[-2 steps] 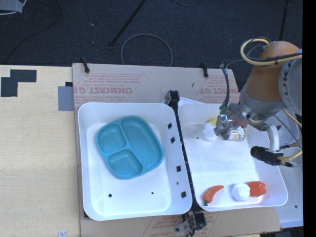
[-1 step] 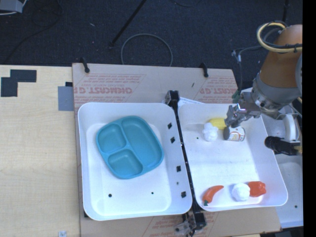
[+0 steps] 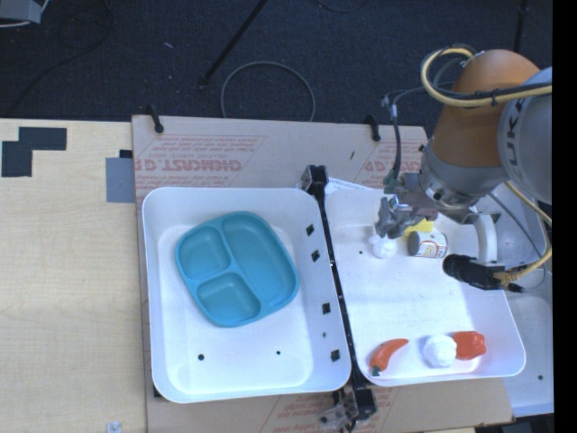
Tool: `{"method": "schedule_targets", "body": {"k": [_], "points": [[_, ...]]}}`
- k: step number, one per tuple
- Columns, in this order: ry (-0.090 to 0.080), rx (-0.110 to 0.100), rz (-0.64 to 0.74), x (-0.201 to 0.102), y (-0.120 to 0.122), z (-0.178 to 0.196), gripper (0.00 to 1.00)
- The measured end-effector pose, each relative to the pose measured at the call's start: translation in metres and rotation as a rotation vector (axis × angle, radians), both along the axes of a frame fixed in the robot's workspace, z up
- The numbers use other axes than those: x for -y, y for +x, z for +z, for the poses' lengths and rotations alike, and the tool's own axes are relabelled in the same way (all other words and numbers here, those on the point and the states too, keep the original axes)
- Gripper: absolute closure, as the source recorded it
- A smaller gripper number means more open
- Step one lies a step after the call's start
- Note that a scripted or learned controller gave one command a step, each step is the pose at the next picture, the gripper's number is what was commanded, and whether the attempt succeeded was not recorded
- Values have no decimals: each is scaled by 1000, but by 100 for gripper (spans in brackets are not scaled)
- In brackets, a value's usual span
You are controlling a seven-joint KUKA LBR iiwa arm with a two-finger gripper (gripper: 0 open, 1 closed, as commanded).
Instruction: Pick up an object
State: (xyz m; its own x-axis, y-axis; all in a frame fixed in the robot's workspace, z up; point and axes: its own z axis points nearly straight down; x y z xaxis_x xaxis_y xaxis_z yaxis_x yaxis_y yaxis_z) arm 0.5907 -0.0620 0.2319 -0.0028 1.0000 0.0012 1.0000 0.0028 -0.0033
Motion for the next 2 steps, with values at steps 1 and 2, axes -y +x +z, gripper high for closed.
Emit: {"method": "schedule_targets", "body": {"k": [1,2], "points": [[1,-1,1,-59,0,-9,100],[1,1,2,-116,13,-15,100]]}}
